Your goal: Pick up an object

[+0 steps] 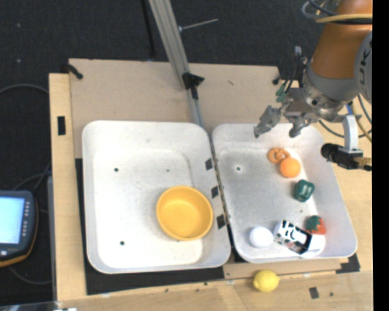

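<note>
A wooden bench (142, 89) set on dark floor is seen from above, with two shallow white bins laid side by side on it. The gripper (279, 126) is held above the far edge of the right bin (246, 193), its two fingers spread apart and nothing caught between them. Below it in that bin, a small orange ring-shaped piece (277, 154) and an orange ball (290, 168) are seen touching, with a green object (303, 190) nearer the camera. A white ball (260, 236), a black-and-white object (293, 236) and a red-and-green item (315, 224) are gathered at the near edge. A yellow bowl (185, 212) is seated in the left bin (117, 148). A lemon (266, 280) is left on the bench outside the bins. A lit handheld screen (10, 225) is seen at far left, and a metal pole (172, 41) is slanted across the bench.
</note>
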`<state>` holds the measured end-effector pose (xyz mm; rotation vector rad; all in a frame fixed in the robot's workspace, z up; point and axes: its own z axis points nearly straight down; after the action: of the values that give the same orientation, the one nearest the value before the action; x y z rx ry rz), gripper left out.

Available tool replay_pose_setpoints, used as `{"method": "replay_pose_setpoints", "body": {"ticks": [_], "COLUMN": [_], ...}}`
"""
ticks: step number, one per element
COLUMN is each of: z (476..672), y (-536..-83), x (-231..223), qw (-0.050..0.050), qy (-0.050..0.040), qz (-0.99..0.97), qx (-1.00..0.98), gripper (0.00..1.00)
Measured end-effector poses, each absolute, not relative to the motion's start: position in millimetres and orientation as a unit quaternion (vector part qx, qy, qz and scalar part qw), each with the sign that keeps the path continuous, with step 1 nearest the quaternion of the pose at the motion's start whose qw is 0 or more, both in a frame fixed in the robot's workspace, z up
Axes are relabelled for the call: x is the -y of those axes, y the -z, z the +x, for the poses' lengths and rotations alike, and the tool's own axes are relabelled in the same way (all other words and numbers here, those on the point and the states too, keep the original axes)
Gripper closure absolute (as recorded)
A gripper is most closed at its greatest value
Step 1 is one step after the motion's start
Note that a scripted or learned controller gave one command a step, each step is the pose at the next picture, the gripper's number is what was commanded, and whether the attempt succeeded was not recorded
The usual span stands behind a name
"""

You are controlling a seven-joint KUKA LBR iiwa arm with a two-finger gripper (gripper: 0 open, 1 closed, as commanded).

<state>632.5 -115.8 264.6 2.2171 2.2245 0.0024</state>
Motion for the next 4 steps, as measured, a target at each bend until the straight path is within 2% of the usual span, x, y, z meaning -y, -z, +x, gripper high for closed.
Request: {"method": "replay_pose_setpoints", "body": {"ticks": [1,2,4], "z": [632.5,637.0,630.0], "y": [-264.6,-216.4,-128.5], "x": [115.8,125.6,117.9], "qw": [0.0,0.0,0.0], "qy": [-0.0008,0.0024,0.0022], "qz": [0.706,0.708,0.709], "qx": [-0.708,-0.706,-0.705], "gripper": [0.0,0.0,0.0]}}
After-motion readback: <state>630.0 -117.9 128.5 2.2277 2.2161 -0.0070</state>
